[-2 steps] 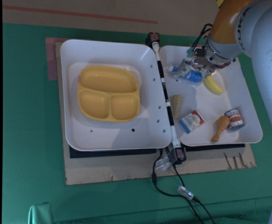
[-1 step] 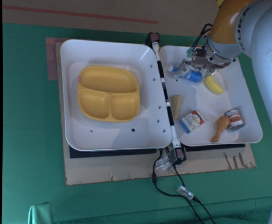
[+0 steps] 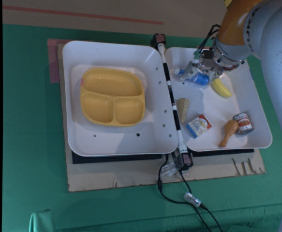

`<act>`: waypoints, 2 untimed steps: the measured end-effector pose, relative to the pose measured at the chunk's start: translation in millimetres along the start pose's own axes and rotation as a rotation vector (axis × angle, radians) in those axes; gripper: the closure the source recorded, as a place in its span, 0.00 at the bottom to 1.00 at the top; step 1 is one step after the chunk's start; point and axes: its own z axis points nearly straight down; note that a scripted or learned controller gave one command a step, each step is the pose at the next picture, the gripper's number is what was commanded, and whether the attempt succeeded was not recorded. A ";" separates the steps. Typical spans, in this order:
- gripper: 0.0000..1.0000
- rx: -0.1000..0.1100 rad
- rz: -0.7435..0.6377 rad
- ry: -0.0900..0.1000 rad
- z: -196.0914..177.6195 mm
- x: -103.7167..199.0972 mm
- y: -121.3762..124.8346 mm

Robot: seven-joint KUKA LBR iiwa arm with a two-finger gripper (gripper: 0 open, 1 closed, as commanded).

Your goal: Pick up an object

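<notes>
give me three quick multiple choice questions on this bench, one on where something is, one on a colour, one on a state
1. Where does the yellow divided tray lie?
A. in the left bin
B. in the right bin
C. on the green cloth

2. What colour is the bottle under the hand?
A. red
B. blue
C. black

3. How does the small can lie?
A. inside the yellow tray
B. stacked on the banana
C. in the right bin, beside the toy drumstick

Answers:
1. A, the tray fills the middle of the left bin, left of the divider.
2. B, the bottle's body is blue, next to the banana.
3. C, the can sits on the right bin's floor near its right corner, the drumstick just to its left.
</notes>
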 end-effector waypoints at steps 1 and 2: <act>0.00 0.000 0.003 -0.002 -1.0 1.7 -28.1; 1.00 -0.014 0.011 -0.009 -18.1 -2.9 -24.9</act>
